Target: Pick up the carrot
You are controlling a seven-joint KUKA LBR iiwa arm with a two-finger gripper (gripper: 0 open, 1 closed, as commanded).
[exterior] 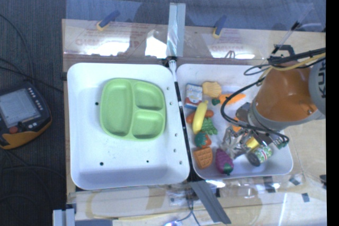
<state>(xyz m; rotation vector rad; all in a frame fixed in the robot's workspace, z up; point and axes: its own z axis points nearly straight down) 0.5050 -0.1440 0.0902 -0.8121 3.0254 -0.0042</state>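
The tool [237,141] hung low in the right bin [286,166], its metal fingers pointing down among the toys. Whether they stood wide or narrow could not be told from this slanted view, and nothing was seen held between them.

The carrot [233,98] lay up and slightly back from the tool, toward the far wall of the bin, partly hidden behind the arm's orange band [286,95] and a looping black cable [233,106]. Its long axis ran roughly across the bin, tilted a little, with the free end toward the bread slice [212,89].

Nearer the tool sat a tin can [260,154] just to its right and a purple eggplant [224,161] just to its left and below. A yellow banana [199,115] lay farther left.

By my judgement, the coming move would call for lifting clear, shifting toward the far wall, and turning the fingers across the carrot's length.
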